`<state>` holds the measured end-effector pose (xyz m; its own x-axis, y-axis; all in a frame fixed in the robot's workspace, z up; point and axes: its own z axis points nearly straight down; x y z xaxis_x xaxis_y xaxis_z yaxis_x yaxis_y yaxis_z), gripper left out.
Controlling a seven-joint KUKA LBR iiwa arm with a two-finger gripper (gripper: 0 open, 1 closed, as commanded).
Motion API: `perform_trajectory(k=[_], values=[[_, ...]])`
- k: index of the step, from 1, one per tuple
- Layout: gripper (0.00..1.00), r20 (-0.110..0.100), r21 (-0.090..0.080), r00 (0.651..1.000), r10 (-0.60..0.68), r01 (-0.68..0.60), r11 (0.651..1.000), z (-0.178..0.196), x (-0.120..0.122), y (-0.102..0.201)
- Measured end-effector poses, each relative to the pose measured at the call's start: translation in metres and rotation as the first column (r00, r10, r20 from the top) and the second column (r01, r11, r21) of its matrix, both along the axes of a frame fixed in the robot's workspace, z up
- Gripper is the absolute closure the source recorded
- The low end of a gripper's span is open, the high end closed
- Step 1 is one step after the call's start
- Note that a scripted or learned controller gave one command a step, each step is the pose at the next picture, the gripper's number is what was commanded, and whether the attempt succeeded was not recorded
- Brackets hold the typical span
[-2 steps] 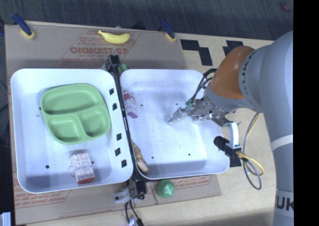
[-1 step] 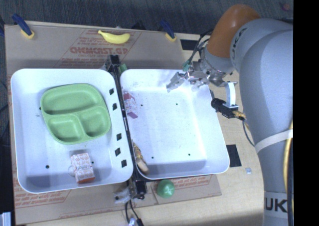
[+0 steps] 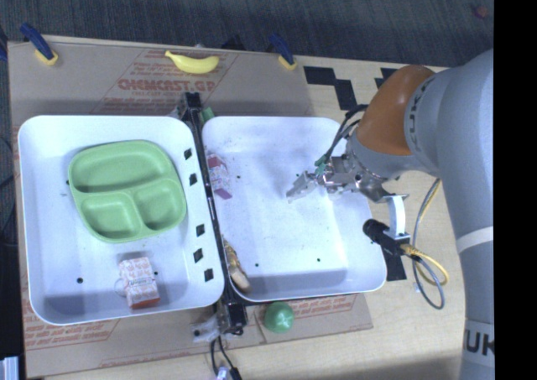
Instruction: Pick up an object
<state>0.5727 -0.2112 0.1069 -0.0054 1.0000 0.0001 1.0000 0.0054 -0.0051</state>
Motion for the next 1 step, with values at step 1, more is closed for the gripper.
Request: perform_trajectory(k=[1], values=[[0.00, 0.001, 0.001, 1.000, 0.001, -0.001, 1.000, -0.0154, -0.0971, -0.0001]])
